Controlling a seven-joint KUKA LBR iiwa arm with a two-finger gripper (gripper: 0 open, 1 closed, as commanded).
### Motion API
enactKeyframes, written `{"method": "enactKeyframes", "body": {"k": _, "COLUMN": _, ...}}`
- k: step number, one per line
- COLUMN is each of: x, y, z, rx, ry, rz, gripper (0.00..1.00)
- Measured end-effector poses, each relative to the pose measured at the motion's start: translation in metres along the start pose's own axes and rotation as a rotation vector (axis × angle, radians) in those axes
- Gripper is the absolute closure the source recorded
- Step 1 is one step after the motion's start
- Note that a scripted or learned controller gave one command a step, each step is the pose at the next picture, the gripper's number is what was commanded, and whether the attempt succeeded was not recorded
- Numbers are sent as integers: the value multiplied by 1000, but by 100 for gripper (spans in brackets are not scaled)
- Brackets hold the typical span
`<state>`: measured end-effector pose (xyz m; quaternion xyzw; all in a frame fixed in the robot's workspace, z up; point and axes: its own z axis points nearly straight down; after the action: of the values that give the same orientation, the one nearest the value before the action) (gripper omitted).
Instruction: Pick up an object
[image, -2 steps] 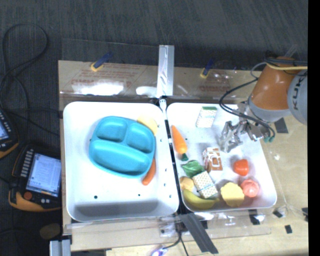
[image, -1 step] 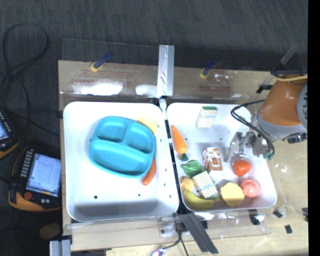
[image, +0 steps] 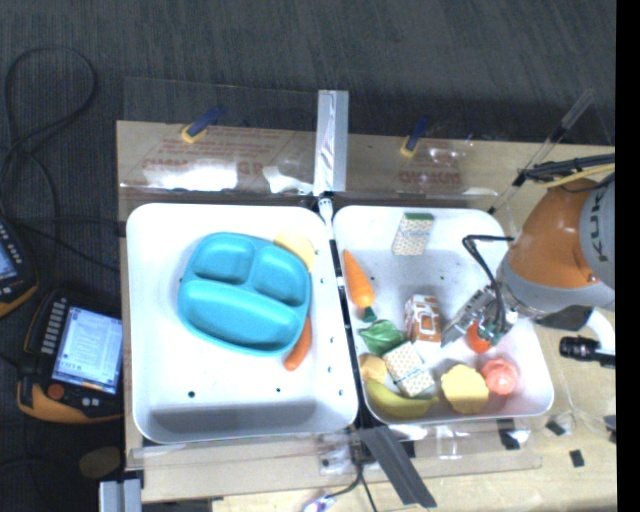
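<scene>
Nearest to my camera, along the front wall of the right bin (image: 520, 405), I see a row of toy food: a yellow banana (image: 395, 400), a yellow block-shaped piece (image: 463, 388) and a pink-red round fruit (image: 499, 376). A small patterned box (image: 408, 368) rests on top of the banana, touching it. Behind that sit a green leafy piece (image: 380, 335) and an orange-and-white carton (image: 423, 318), standing upright near the bin's middle. An orange carrot (image: 358, 280) lies along the bin's left wall, and a small green-topped packet (image: 412, 235) sits near the back wall, well apart from the rest.

The arm reaches in from the right, its orange band over the bin's right rim. I see the gripper (image: 480, 322) low in the bin, just right of the carton, with a red-orange object (image: 481, 338) directly at its tip. I cannot tell whether the jaws are spread or pressed together, nor whether that red-orange thing sits between them or only beside them.

In the left bin (image: 150, 300) a blue divided plate (image: 247, 290) lies upside-up in the middle. A yellow piece (image: 297, 246) touches its back right edge and an orange sausage-shaped piece (image: 298, 347) leans along its front right edge.

On the counter's left side lies a handheld pendant with a lit screen (image: 85, 350).
</scene>
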<state>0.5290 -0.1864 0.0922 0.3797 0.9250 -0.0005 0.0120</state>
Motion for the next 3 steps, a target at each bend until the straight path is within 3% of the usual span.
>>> {"method": "enactKeyframes", "body": {"k": 1, "x": -36, "y": -6, "z": -123, "rx": 11, "ry": 22, "rz": 9, "gripper": 100}}
{"method": "enactKeyframes", "body": {"k": 2, "x": -51, "y": -3, "z": 3, "rx": 5, "ry": 12, "rz": -80, "gripper": 100}}
{"method": "enactKeyframes", "body": {"k": 3, "x": -51, "y": -3, "z": 4, "rx": 5, "ry": 10, "rz": -80, "gripper": 0}}
